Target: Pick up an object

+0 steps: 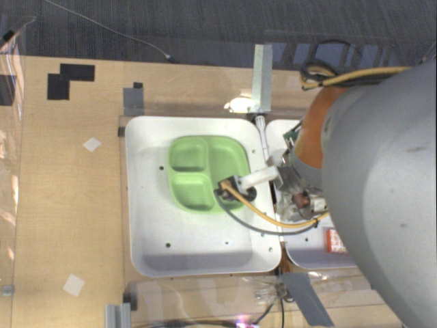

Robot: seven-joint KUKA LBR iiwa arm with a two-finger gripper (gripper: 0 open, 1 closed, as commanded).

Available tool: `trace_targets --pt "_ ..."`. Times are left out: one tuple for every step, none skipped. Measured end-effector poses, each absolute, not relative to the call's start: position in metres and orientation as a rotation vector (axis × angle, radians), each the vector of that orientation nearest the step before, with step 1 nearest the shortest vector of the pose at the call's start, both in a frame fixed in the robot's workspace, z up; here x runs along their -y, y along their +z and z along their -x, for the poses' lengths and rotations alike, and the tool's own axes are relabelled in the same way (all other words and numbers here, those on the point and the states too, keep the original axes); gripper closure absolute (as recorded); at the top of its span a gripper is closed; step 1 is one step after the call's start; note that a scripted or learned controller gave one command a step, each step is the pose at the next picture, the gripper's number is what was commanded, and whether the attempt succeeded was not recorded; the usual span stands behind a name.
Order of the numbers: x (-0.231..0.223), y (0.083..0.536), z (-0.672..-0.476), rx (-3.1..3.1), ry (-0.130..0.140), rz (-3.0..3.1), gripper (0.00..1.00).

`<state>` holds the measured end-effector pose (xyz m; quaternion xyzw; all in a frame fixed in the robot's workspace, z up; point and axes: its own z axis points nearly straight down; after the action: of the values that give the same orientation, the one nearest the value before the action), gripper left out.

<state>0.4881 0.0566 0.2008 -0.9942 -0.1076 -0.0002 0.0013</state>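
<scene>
Camera view shows one green plate (205, 173), two bins (156, 241).

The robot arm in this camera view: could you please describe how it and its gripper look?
The arm is a bulky, smooth, rounded grey shell with an orange band above the wrist. The gripper is a small cluster of dark and metallic parts, too cluttered to make out in detail. A yellow cable loops from the wrist.
</scene>
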Motion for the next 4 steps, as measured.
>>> trace_targets --pt "-0.153 0.244 -0.496 0.492 -0.005 3.097 1.00" --pt "-0.207 0.208 -0.486 0.323 0.003 3.122 1.00" --pt "-0.236 0.215 -0.487 0.322 -0.002 3.122 1.00" --pt "-0.234 0.198 -0.487 0.317 0.001 3.125 1.00"
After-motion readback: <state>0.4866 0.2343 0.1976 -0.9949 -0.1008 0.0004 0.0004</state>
